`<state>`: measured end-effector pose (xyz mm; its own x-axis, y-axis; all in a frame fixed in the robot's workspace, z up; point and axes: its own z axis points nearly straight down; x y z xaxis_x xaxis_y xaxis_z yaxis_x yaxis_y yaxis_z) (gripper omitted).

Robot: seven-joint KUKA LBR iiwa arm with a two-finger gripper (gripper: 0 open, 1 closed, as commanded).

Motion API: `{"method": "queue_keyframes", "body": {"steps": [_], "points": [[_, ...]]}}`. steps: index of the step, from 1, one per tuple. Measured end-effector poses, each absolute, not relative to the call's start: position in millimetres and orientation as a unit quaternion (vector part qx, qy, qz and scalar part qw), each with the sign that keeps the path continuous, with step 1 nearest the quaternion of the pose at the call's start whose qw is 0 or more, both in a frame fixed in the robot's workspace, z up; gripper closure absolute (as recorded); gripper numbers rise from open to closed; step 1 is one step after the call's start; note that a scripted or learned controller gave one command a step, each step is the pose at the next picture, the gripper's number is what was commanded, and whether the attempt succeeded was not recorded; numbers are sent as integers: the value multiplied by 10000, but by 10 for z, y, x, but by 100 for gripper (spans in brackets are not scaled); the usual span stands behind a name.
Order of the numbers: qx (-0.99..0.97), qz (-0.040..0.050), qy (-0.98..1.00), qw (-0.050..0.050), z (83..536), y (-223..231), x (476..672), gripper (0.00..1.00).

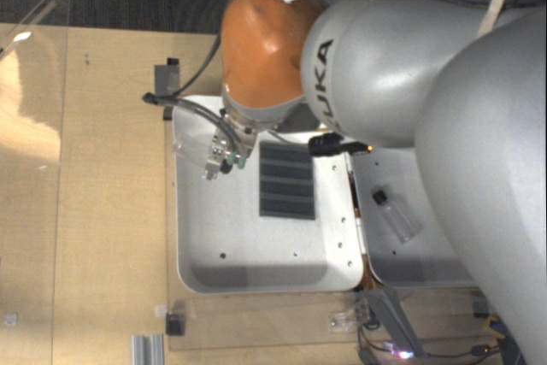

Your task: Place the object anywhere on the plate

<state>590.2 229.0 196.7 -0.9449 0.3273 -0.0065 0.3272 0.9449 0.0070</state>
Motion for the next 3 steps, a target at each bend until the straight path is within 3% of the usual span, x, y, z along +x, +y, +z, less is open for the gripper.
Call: {"method": "queue_keyframes", "body": {"steps": [1,2,3], "points": [[-711,27,9975,44,1730,2359,6284,100],[-3523,19,9359,68,2406,2363,6702,100],[-4283,11,9036,79,3528,2335,6696,100]]}}
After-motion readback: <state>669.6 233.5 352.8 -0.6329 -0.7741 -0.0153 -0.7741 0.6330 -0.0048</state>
